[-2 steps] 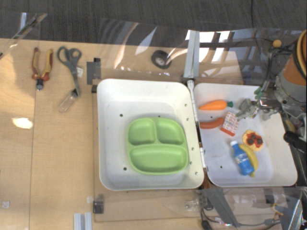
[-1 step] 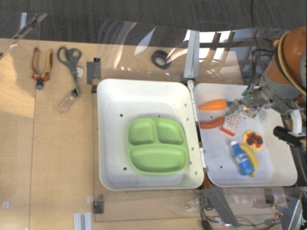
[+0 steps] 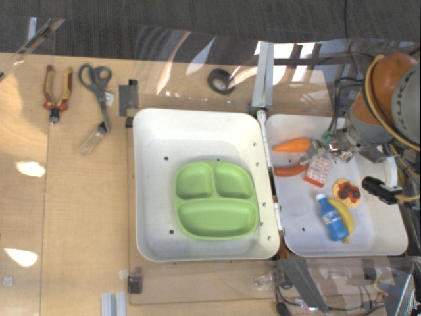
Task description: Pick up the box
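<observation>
The box [image 3: 318, 170] is small, red and white, and lies in the upper middle of the right bin [image 3: 388, 242]. It sits between a red sausage-shaped toy [image 3: 289, 170] and a round pizza-like toy [image 3: 346, 191]. My gripper [image 3: 334, 145] hangs at the end of the grey wrist, just beyond the box's far corner and close above it. Nothing is seen held in the gripper.
An orange carrot [image 3: 291, 145] lies left of the gripper. A banana [image 3: 345, 214] and a blue bottle [image 3: 332, 218] lie near the bin's front. A black part [image 3: 380, 190] juts in at the right. The left bin [image 3: 151, 176] holds a green divided plate [image 3: 216, 199]. Pliers [image 3: 55, 91] and scissors [image 3: 99, 87] lie on the bench.
</observation>
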`<state>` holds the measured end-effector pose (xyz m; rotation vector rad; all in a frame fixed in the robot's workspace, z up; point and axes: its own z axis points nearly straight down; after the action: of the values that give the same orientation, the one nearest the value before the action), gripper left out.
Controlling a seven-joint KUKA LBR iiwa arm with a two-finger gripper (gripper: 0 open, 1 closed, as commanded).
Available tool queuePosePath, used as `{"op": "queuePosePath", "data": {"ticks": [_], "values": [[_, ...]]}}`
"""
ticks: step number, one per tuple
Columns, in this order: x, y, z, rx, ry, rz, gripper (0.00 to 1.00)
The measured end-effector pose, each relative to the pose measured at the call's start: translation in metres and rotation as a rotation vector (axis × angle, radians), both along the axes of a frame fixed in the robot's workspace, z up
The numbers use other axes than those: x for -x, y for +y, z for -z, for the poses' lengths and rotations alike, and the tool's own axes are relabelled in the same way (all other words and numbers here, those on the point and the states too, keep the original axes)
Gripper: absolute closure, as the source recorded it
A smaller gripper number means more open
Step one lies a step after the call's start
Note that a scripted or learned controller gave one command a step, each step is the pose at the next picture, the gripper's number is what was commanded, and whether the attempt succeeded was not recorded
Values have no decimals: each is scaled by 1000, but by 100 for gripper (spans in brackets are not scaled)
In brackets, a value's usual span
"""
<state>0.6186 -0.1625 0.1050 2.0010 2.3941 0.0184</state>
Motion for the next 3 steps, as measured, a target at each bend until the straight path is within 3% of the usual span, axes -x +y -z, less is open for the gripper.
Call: {"op": "queuePosePath", "data": {"ticks": [1,2,3], "values": [[11,25,16,-1,11,-38,0],[39,26,16,-1,11,-82,0],[35,25,2,4,-2,-83,100]]}}
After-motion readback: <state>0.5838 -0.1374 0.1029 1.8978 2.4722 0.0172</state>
